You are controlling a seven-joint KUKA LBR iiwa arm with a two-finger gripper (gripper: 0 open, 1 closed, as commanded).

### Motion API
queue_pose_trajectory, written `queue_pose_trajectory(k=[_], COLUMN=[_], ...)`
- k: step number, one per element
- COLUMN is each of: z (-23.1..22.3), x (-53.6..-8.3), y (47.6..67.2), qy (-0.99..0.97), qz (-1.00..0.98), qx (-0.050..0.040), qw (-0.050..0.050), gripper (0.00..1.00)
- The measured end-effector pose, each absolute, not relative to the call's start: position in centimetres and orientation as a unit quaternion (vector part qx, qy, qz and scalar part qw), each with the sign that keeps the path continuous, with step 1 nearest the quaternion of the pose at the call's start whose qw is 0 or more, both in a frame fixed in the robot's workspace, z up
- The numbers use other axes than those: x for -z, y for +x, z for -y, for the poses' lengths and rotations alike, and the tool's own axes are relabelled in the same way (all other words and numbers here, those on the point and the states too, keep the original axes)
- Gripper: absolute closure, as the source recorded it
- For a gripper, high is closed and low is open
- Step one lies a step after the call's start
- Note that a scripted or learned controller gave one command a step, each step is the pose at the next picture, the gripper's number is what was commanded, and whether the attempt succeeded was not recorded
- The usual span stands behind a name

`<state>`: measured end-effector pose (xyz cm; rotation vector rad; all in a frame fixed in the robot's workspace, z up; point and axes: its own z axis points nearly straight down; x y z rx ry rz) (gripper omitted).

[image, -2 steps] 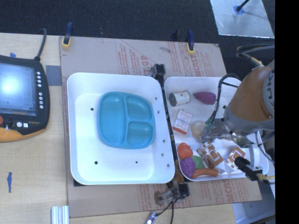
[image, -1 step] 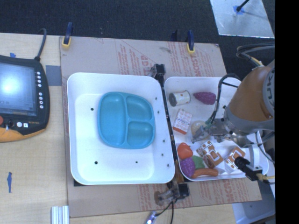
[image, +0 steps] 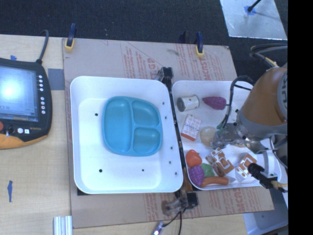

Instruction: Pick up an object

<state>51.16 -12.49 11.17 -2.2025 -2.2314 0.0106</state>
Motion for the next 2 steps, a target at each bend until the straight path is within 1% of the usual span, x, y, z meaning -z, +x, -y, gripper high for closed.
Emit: queue_pose_trajectory(k=[1,2], z=[12.5,10.6], x=[-11.2,-9.3], y=[51.2,55.1], qy=[-0.703,-0.705], qz=[0.712,0.709], qx=[-0.0033,-0.0009], qw=[0.003,0.001], gripper=[0.00,0.00])
